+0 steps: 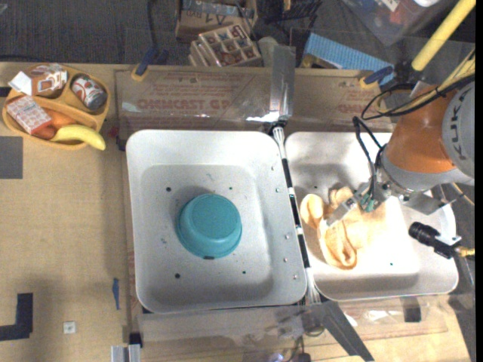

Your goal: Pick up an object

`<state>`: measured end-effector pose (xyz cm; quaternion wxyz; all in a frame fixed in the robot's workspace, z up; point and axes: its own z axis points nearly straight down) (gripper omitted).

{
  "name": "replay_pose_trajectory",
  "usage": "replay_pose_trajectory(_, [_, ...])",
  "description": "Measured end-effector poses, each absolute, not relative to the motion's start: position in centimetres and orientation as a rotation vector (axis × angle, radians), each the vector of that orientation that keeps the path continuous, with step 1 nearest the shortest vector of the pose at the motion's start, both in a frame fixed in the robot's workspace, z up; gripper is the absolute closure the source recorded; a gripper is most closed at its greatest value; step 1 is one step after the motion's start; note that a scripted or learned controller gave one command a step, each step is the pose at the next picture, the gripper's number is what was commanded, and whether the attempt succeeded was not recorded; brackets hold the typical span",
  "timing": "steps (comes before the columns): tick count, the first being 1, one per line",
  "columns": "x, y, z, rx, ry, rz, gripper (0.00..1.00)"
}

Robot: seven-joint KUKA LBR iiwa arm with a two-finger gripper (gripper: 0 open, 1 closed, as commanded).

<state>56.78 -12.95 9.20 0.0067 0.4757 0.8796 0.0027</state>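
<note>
Teal and round, an upturned plastic bowl (210, 225) sits near the middle of the left white bin (151, 164), well apart from the arm. The right white bin (317, 153) touches the left one along a shared rim. In its left half lies a crumpled pale yellow cloth (339, 236), bunched into folds, with one rounded fold close to the dividing rim and another reaching toward the bin's near side.

The grey arm with its orange band (423, 138) reaches in from the right, above the right bin. Its two-finger gripper (364, 202) is down at the cloth's upper right edge, touching or just above the fabric. Whether the jaws are spread or closed, and whether any cloth lies between them, cannot be told from this slant. A black cable (370, 145) loops along the wrist.

At the far left of the wooden bench (60, 262), a yellow tray (19, 115) holds small packages, a can and a yellow banana (81, 135). A long cardboard piece (196, 100) lies behind both bins.
</note>
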Motion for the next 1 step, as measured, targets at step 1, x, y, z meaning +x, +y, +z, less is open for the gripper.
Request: replay_pose_trajectory(1, [56.90, -12.96, 10.30, 1.490, 2.748, 0.014, 1.00])
